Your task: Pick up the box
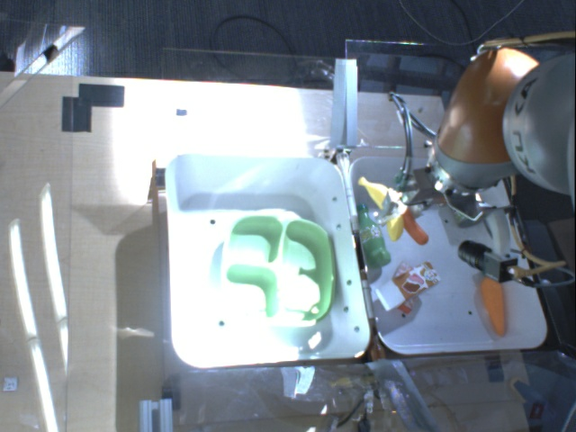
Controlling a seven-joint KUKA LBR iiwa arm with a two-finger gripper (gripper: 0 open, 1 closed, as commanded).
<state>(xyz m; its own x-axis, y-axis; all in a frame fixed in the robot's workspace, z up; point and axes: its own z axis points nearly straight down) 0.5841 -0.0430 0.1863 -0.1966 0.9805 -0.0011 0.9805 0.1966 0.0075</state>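
Clearly the box (415,280) lies flat near the right bin's (531,331) front-left — toward the camera from the gripper (407,201), which hangs over the bottle (373,239); its grip I cannot tell.

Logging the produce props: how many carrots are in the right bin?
2. One carrot lies near the bin's middle, below the arm's wrist; the other carrot lies toward the bin's lower right corner. The arm covers the bin's upper part, so more may be hidden.
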